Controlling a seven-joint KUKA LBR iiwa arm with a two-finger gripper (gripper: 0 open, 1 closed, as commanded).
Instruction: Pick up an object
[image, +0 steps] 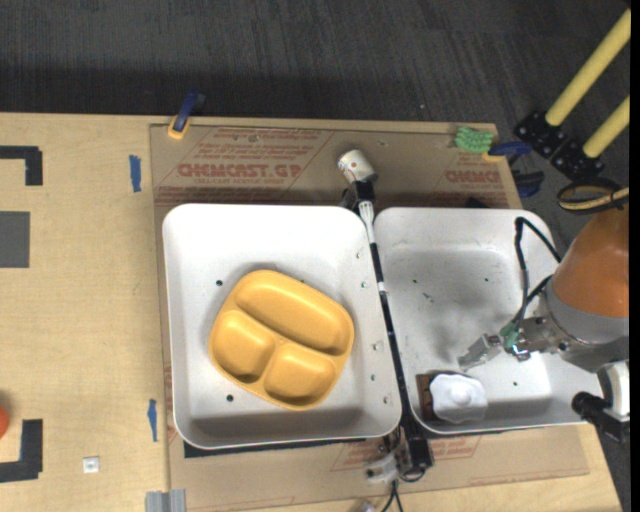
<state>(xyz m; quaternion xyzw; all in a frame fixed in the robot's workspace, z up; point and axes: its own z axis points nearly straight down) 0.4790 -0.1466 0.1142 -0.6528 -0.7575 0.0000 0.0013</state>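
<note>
A yellow three-compartment tray (282, 338) lies in the middle of the left bin (200, 232). In the right bin (450, 250), a small white bottle-like object (459, 396) rests against the front wall, with a dark brown piece (424, 392) at its left side. My gripper (476, 352) reaches in from the right, low over the right bin's floor. It is just above and slightly right of the white object, apart from it. The grey wrist and its orange band (600, 265) hide the bin's right side.
A black cable (378, 290) runs along the seam between the bins, from a white knob (352, 163) at the back. Another cable (522, 262) loops over the right bin. Yellow poles (592, 70) stand at the top right. The right bin's floor is scuffed grey.
</note>
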